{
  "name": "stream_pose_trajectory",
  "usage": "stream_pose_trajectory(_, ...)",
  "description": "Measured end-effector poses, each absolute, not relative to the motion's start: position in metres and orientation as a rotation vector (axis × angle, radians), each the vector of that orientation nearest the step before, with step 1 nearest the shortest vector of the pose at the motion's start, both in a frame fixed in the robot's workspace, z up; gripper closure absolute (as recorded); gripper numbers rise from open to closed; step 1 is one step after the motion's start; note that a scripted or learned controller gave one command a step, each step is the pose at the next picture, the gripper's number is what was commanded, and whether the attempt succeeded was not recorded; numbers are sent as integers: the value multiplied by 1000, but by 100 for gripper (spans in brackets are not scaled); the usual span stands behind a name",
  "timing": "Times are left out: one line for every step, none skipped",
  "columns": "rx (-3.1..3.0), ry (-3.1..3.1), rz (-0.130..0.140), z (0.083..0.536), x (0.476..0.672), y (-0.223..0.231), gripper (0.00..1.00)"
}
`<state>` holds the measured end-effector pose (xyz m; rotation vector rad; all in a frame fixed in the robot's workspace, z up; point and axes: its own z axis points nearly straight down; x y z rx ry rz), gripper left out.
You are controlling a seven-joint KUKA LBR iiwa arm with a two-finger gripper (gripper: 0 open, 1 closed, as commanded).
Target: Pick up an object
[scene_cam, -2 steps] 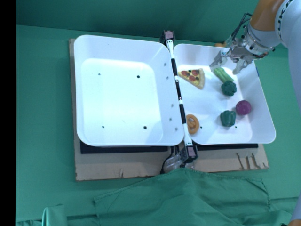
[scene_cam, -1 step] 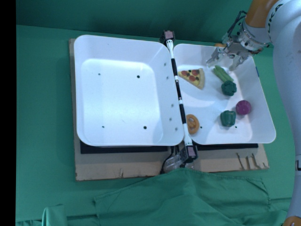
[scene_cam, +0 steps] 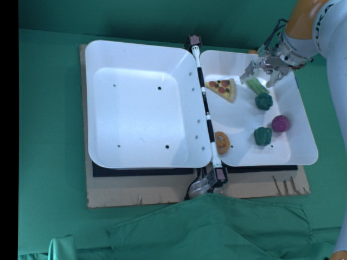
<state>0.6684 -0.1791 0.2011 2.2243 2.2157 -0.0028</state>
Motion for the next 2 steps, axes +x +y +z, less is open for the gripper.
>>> stream_pose_trajectory(2224,2216,0,229,628,-167,0)
stream_pose_trajectory(2222,2222,-2,201,702,-187,0)
